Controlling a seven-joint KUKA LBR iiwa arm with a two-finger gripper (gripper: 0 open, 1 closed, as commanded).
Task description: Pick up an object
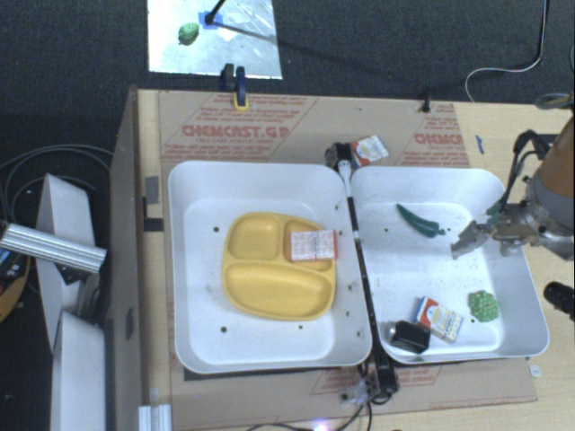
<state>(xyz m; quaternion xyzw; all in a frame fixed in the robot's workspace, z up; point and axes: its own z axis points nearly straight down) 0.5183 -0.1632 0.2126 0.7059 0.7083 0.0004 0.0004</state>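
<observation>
A slanted overhead look at a brown bench bearing two shallow white bins side by side. The left white bin [193, 330] holds a yellow plastic plate with three compartments [269, 281]; a small pink-and-white patterned packet [313, 245] lies in the plate's upper right compartment. The right white bin [517, 339] holds four loose things. A dark green curved strip, shaped like a pod or leaf [420, 221], lies near the bin's upper middle. A green knobbly toy like a broccoli floret [484, 305] sits towards the lower right. A small red, white and orange box [440, 319] lies near the bottom, and a flat black block [411, 337] rests just beside it on its left, close to the bin's lower wall. The grey arm reaches in from the right, and its metal two-finger gripper [467, 239] hangs over the right bin, between the green strip and the floret, touching neither; nothing shows between its fingers, and how far they are parted cannot be told. Beyond the bins, a small red-and-white carton [369, 150] lies on the bench [269, 128].
</observation>
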